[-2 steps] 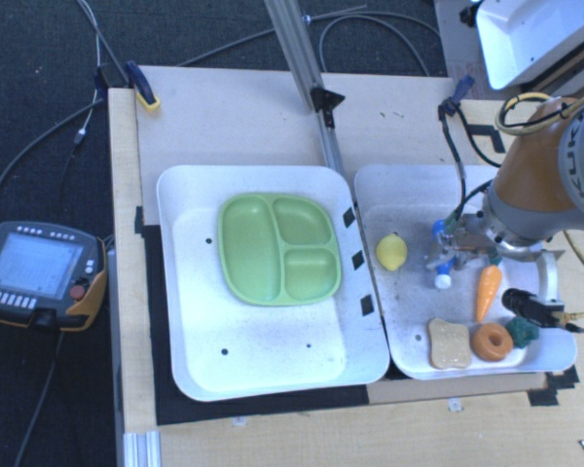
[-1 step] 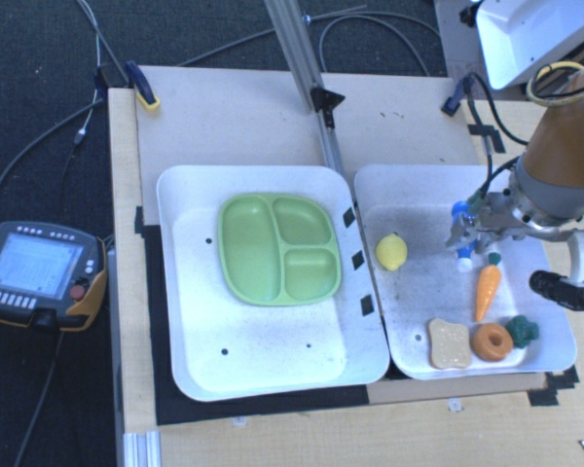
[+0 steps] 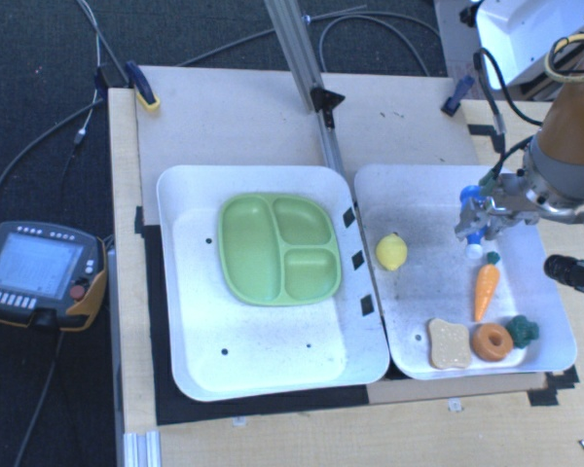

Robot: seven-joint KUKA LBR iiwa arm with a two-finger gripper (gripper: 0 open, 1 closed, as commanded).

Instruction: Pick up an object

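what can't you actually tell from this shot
- Gripper in the camera view: too small and blurred against the right bin to read its grip state.
- Dark green item beside the donut: partly behind the donut, so what it is stays unclear.
- Arm above the wrist: cut off by the right edge.
- Pendant screen: text too small.

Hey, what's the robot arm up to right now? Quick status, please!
End effector above right bin, holding nothing seen. Carrot just below it. Nothing between them.
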